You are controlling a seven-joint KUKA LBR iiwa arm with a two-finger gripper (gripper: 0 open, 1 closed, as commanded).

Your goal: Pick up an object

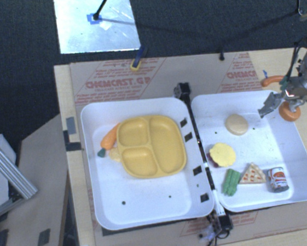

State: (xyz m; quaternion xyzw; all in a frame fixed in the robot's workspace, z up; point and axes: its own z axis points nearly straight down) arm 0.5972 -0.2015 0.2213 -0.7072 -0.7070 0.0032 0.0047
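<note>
The pincer (267,106) hangs at the right bin's (306,154) two o'clock corner, and whether its tips are apart or together cannot be told. Nothing sits between them. A pale round bun (237,124) lies at its eight o'clock, nearest. Further toward six o'clock sit a yellow-topped burger (222,154), a green pickle (231,181), a pizza slice (252,174) and a small can (277,179). The left bin (105,208) carries a yellow divided plate (148,146) with a carrot (109,138) at its nine o'clock.

Right bin (297,147) holds a tan bun (237,124), yellow patty (222,154), green pickle (231,182), pizza slice (252,174) — and a can (277,179).
</note>
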